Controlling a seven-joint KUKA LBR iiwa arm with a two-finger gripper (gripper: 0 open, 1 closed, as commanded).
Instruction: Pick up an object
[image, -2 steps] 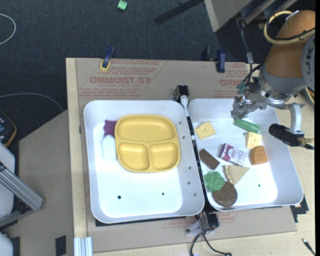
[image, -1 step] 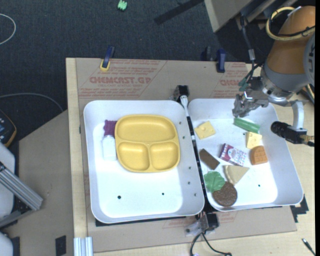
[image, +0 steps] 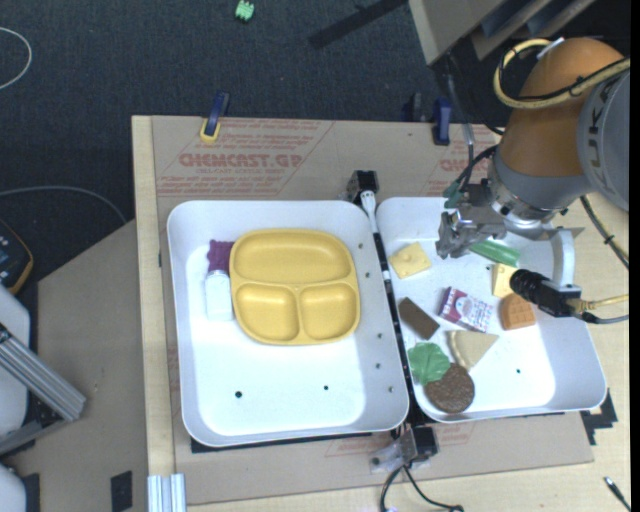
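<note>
A brown board bench (image: 300, 150) printed with red lettering carries two shallow white bins touching side by side. The left bin (image: 200, 400) sits toward nine o'clock, the right bin (image: 570, 370) toward three o'clock.

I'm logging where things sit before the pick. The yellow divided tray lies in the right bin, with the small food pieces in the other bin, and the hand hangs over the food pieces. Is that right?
Not quite. The camera view shows the yellow divided tray in the left bin, not the right. The small food pieces, such as the yellow block, lie in the right bin, and the hand hangs over them.
</note>
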